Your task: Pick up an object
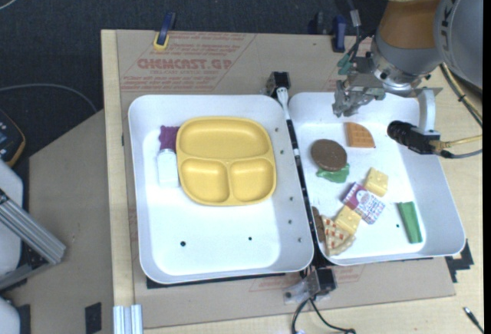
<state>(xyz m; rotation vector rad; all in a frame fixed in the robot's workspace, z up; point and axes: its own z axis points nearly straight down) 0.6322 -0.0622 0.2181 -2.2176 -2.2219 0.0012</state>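
Objects for picking lie scattered in the right bin [441, 194], and the brown round patty [328, 153] serves as the landmark for all of them. Green leaf piece [334, 173]: touching the patty's near edge, partly tucked beneath it. Orange toast-like slice [359, 135]: just beside the patty, up and to the right. Yellow cheese-like block [376, 182]: to the patty's lower right, near. Purple-and-white packet [364, 202]: below that block, lower right of the patty. Second yellow wedge [347, 219]: under the packet, touching it. Waffle-patterned piece [331, 233]: farthest below the patty, at the bin's near left corner. Green stick [410, 221]: well apart from the patty, toward the bin's near right corner.

Hand [350, 100]: above and slightly right of the patty, over the bin's far edge, close to the toast-like slice. Nothing visible between its fingers; whether they stand wide or narrow, cannot tell at this slant. Orange band and grey arm [418, 2] rise behind it, to the upper right of the patty.

Left bin [146, 217], well left of the patty: yellow divided tray [226, 160], with a purple item [168, 137] and a white item [166, 168] at the tray's left side. Both bins rest on the cardboard-covered worktop [192, 56].
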